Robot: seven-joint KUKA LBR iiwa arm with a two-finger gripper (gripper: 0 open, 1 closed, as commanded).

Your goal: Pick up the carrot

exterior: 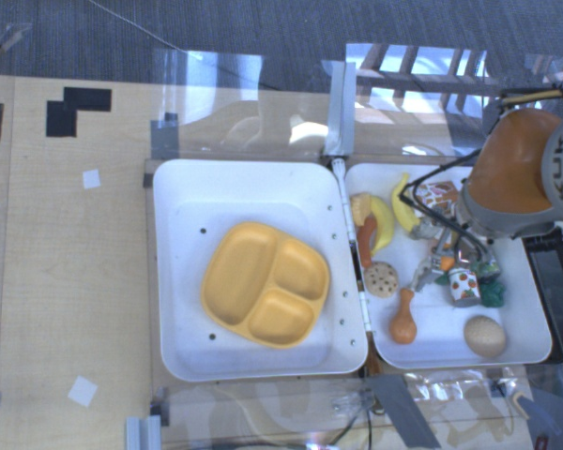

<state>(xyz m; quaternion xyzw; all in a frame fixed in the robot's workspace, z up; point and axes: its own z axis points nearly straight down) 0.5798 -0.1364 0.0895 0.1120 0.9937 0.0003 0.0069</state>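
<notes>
Where the tabletop lies nearest the camera, the scene begins, and all positions are given relative to the cookie, a round speckled piece lying in the right bin close to its left wall.

Nearer than the cookie and just to its right lies an orange drumstick, thick end toward the camera. Well to the cookie's right and nearer rests a pale egg.

Left of the cookie, across the wall between the bins, the left bin holds a yellow divided plate.

Right of the cookie, at about the same depth, the pincer hangs over the bin floor, apart from the cookie; whether it is apart or together cannot be told, and nothing is seen clamped in it. Beyond the pincer from the cookie stand a small patterned box and a green piece, touching each other.

Just behind the cookie and slightly left lies the carrot, a slim red-orange piece set lengthwise along the bin's left wall, well apart from the pincer. A banana lies just right of the carrot, behind the cookie. Farther behind and to the right sits a red-and-white carton.

Farthest right of the cookie rises the arm, its orange band uppermost.
</notes>
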